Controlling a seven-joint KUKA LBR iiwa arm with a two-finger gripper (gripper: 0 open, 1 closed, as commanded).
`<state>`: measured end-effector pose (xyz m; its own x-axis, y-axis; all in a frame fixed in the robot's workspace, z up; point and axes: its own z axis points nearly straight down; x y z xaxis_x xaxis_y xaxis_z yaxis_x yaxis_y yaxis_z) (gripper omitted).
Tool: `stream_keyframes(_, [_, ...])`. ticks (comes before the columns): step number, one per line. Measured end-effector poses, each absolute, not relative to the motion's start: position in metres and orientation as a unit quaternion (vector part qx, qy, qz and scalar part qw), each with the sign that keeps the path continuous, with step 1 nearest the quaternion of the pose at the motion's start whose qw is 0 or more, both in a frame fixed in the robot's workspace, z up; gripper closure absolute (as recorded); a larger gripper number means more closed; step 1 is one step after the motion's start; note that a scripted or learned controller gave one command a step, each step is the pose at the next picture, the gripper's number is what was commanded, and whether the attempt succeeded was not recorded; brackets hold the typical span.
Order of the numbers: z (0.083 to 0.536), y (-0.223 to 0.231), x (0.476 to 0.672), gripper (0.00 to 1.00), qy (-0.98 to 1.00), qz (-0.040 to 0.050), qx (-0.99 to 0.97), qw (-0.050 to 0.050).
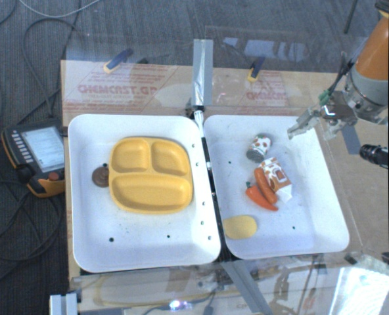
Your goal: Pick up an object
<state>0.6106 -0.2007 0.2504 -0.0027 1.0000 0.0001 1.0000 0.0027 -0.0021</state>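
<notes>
Dark carpet with loose cables surrounds the surface (102,94), which carries two white bins side by side. Inside the left bin (83,195) sits a yellow divided tray (151,174) with a brown disc (101,176) touching its left edge. Toward its middle, the right bin (326,202) holds a small can (259,147), a carton (275,176) with orange carrots (263,189) against it, and a yellow lump (240,226) near the front edge. Above that bin's far right corner hangs the claw (318,120), fingers spread apart, holding nothing.
</notes>
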Motion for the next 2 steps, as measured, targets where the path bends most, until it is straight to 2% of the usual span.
stream_keyframes(1, [0.111, -0.175, 0.61, 0.0, -0.739, 0.0013, -0.673, 0.002])
stream_keyframes(2, [0.09, -0.18, 0.569, 0.0, -0.765, -0.0034, -0.644, -0.007])
